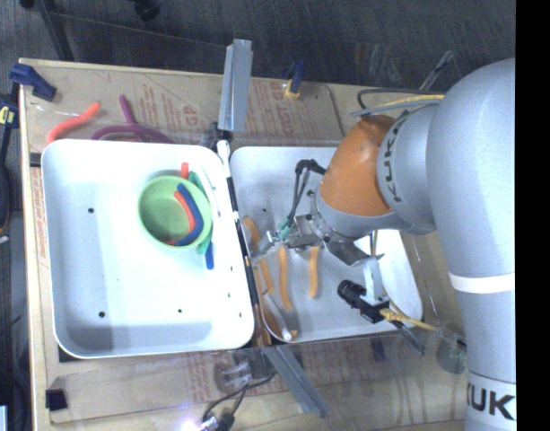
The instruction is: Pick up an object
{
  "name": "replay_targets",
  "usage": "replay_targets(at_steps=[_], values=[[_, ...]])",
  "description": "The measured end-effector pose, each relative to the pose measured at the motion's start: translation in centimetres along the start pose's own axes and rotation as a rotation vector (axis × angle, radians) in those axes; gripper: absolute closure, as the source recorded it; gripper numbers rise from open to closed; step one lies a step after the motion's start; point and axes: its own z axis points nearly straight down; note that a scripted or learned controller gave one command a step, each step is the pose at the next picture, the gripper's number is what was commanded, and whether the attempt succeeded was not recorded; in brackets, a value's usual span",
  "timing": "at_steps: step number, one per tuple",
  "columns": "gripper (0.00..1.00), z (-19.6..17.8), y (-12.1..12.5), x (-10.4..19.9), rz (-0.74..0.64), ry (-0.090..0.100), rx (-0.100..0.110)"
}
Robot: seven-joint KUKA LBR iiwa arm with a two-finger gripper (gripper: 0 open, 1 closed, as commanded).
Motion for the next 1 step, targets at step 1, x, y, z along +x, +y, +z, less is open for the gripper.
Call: replay_targets(at_steps=[1], values=[[1.0, -1.05, 0.03, 0.08, -0.006, 0.003, 0.003]])
